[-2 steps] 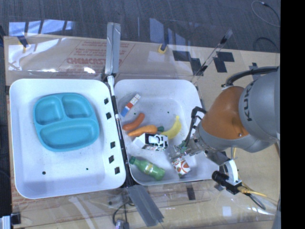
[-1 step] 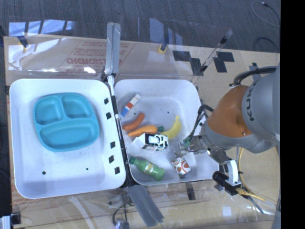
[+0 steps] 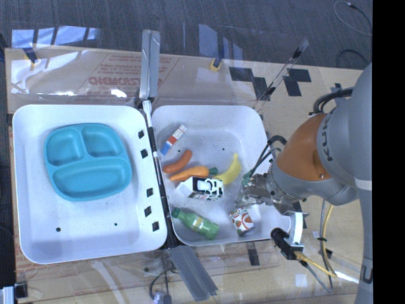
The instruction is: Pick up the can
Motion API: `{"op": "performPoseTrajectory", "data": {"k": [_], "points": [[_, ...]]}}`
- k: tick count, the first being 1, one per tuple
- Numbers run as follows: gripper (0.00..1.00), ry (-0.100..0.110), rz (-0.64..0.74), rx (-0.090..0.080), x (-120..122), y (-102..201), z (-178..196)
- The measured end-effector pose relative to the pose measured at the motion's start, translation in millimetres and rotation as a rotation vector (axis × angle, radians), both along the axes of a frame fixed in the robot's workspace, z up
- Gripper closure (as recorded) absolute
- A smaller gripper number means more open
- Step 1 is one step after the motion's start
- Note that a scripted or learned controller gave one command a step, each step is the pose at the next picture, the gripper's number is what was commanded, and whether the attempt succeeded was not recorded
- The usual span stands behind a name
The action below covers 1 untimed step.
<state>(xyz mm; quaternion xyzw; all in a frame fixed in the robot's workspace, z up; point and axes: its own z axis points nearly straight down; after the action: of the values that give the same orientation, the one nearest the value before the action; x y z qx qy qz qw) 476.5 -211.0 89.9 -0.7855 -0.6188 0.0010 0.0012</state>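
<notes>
The can (image 3: 243,220) was found lying tilted in the right bin (image 3: 253,122), near its front corner, just beside the bottle (image 3: 197,223). The end effector (image 3: 253,194) was positioned just above it; its state could not be told. A slip off the curved side was judged possible. No label could be read.

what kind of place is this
Likely a robot test bench, not a kitchen: two white bins on a taped-up table, toy food like a banana and carrot, and a grey arm reaching in.
</notes>
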Motion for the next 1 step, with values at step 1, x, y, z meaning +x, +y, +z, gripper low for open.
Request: {"op": "performPoseTrajectory", "data": {"k": [1], "points": [[0.00, -0.001, -0.466, -0.001, 0.7, 14.7, 0.2]]}}
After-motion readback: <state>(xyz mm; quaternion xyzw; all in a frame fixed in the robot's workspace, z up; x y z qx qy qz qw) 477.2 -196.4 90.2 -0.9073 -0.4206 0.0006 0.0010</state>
